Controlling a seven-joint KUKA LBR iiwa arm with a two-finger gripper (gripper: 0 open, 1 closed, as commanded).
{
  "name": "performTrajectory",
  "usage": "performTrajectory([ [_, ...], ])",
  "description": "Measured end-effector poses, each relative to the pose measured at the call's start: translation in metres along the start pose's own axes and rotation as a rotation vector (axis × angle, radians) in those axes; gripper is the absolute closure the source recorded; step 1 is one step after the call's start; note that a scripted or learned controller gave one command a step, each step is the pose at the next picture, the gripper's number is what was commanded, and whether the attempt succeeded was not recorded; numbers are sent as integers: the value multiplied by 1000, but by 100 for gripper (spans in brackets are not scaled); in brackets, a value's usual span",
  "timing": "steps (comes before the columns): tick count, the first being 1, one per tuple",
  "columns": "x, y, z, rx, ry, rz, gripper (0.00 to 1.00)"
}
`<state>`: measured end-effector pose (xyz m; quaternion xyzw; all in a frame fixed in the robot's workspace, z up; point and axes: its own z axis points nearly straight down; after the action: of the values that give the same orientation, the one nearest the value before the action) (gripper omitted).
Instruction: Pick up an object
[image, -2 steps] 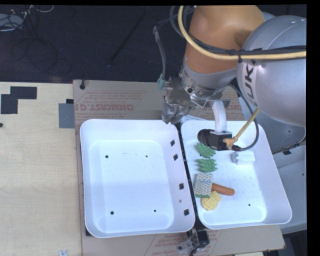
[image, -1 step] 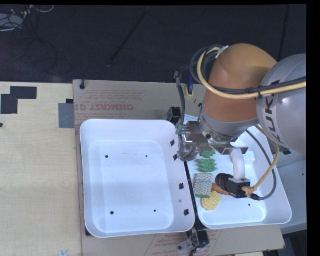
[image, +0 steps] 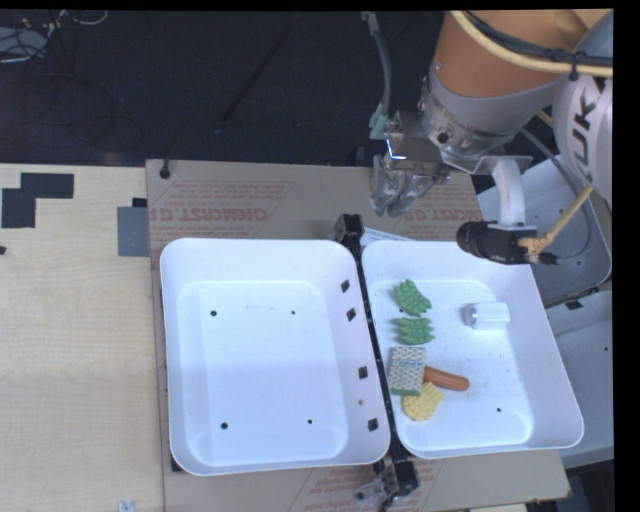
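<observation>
The right bin (image: 540, 400) holds several small objects. Two green leafy pieces (image: 410, 297) (image: 414, 329) lie near its left wall. Below them sit a checked green-and-white block (image: 407, 369), an orange carrot-like stick (image: 446, 379) and a yellow corn-like piece (image: 423, 403). A small grey-white block (image: 485, 315) rests toward the bin's right. My gripper (image: 398, 196) hangs above the bench behind the bins, over the brown board, well clear of all the objects. Nothing shows between its fingers.
The left bin (image: 185, 300) stands beside the right one, joined by a black hinge strip (image: 360, 330). A black handle-like part (image: 497, 243) juts over the right bin's back edge. Brown cardboard (image: 260, 205) lies under both bins.
</observation>
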<state>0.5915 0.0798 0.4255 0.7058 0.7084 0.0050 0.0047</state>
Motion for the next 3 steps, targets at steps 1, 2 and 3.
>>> performTrajectory([
  [1,42,-103,107,34,-2,-1,100],
  [2,142,-117,44,12,3,-9,100],
  [3,121,-122,230,33,-9,6,100],
])
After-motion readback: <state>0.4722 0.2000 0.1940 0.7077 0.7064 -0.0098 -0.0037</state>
